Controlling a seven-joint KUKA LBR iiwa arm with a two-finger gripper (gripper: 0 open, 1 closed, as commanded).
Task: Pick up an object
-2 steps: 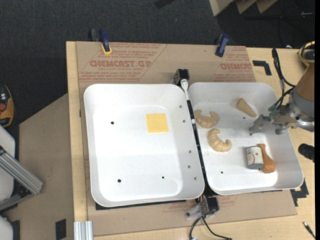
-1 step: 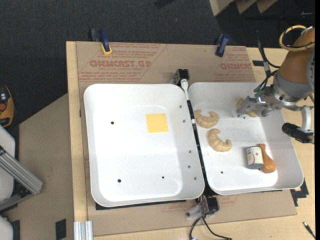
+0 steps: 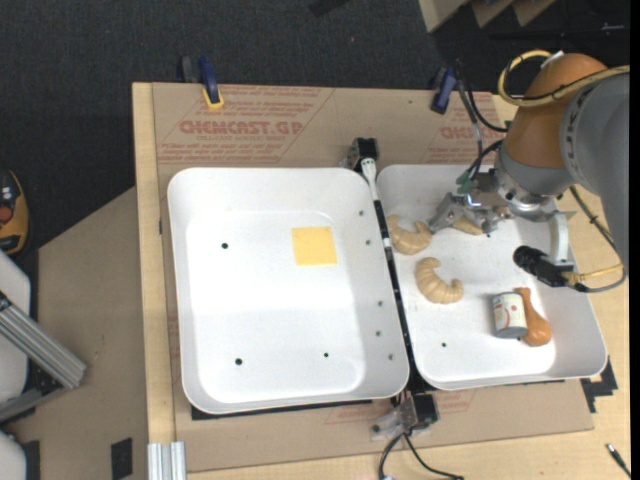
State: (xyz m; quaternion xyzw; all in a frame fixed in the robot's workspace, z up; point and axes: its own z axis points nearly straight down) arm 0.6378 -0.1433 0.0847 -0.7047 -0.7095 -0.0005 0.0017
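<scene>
In the right bin point(image 3: 575, 353) lie two tan croissant-shaped pieces, one point(image 3: 409, 236) by the divider and one point(image 3: 438, 280) just below it. A small white-labelled can point(image 3: 508, 313) rests against an orange piece point(image 3: 537, 328) at the lower right. My gripper point(image 3: 464, 218) is low over the bin's upper middle, open, its fingers point(image 3: 442, 216) spread on either side of a small tan piece point(image 3: 468, 224). Whether they touch it is unclear. A flat yellow square point(image 3: 314, 246) lies in the left bin point(image 3: 200, 268).
The grey arm with its orange band point(image 3: 545, 118) reaches in over the right bin's upper right corner, trailing cables. A black part point(image 3: 543, 265) hangs over the bin's right side. Clamps point(image 3: 209, 80) hold the cardboard base at the back edge.
</scene>
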